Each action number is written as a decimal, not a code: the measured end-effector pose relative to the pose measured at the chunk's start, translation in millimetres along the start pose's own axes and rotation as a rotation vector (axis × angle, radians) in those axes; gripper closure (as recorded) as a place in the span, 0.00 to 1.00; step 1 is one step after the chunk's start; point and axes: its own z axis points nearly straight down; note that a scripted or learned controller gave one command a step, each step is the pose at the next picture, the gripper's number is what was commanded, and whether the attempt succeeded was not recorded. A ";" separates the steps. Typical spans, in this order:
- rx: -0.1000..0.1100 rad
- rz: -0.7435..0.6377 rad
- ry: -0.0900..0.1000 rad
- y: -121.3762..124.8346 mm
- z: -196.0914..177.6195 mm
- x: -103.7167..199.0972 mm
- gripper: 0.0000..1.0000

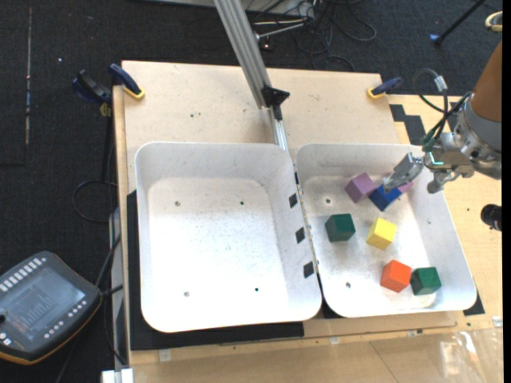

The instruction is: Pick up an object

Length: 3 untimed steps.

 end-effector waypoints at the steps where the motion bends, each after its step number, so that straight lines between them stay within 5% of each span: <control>1: -0.004 0.001 -0.001 0.6 -1.9 -0.1 0.00; 3: 0.003 0.003 0.001 -8.0 124.1 4.5 0.00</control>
